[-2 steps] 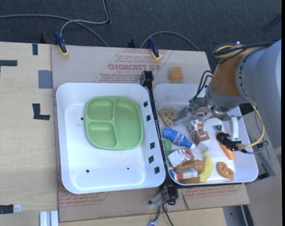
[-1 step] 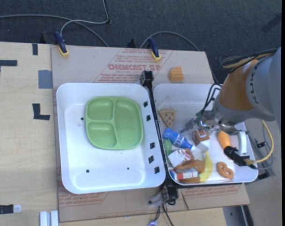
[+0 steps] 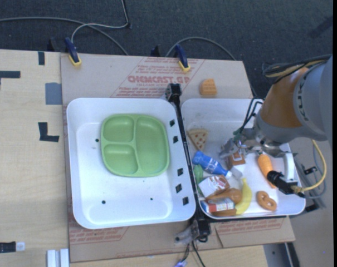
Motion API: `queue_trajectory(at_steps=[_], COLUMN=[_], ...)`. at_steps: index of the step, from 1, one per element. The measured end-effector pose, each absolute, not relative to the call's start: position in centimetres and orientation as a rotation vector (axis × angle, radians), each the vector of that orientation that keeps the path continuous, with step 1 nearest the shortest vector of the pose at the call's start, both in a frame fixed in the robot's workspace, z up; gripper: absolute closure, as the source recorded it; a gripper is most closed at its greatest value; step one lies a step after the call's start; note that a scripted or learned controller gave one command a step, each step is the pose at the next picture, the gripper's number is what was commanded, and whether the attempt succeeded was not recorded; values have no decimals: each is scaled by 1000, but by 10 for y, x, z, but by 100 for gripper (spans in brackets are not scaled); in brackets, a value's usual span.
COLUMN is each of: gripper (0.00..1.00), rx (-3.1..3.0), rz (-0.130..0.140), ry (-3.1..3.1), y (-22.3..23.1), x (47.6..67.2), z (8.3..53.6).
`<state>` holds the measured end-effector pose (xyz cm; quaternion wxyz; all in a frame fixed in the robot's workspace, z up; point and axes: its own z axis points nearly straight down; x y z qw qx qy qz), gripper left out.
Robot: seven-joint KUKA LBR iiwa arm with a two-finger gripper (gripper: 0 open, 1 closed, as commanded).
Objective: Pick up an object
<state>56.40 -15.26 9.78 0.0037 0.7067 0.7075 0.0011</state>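
hanging low in the right bin (image 3: 224,107), claw (image 3: 235,148) sits just above-left of a small brown-white packet (image 3: 237,159); finger state unreadable.

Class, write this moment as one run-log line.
gripper: low in right bin | grasp: unclear | nearest: brown-and-white packet | green tray: left bin

In the right bin (image 3: 213,107) we saw a jumble of small toy foods. A waffle-patterned wedge (image 3: 198,138) lay near the bin's left wall, and just below it a blue bottle (image 3: 210,163) lay tilted on its side. A carrot (image 3: 265,164) lay toward the right, with a pretzel (image 3: 266,200) near the lower right corner. A yellow banana (image 3: 245,196) curved along the lower edge, touching a brown sausage (image 3: 224,195) and a white-and-red packet (image 3: 214,183). A small brown-and-white item (image 3: 237,159) lay mid-bin; we could not identify it.
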Motion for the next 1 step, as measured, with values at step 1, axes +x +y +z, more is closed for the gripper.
queue_trajectory(at_steps=[1], gripper=[100], rx=[2219], rz=[0], ry=[2225], y=[-57], x=[547], z=[184])
